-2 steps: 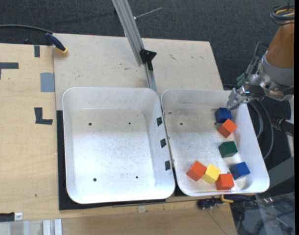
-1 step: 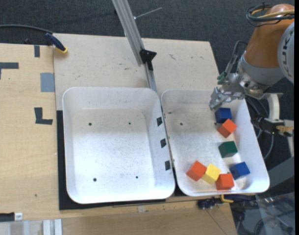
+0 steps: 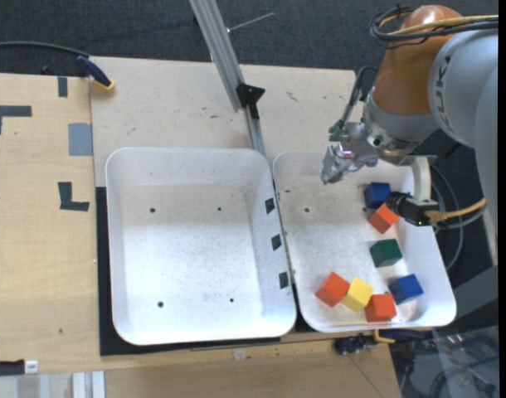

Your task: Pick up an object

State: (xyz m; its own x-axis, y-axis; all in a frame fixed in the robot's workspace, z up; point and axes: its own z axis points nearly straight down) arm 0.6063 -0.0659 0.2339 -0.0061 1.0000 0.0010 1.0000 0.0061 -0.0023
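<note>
The right bin (image 3: 315, 222) holds several small blocks. A blue block (image 3: 377, 194) and an orange block (image 3: 383, 217) lie near its far right side, and a green block (image 3: 386, 252) sits below them. An orange block (image 3: 332, 289), a yellow block (image 3: 358, 293), another orange block (image 3: 380, 306) and a blue block (image 3: 406, 287) cluster at the near edge. My gripper (image 3: 336, 170) hangs over the far part of the right bin, left of the upper blue block, with nothing visibly between its fingers.
The left bin (image 3: 187, 239) lies beside the right one. A slanted metal rail (image 3: 224, 48) runs down to the gap between the bins. A black cable with a yellow-blue plug (image 3: 95, 71) lies at the bench's far left.
</note>
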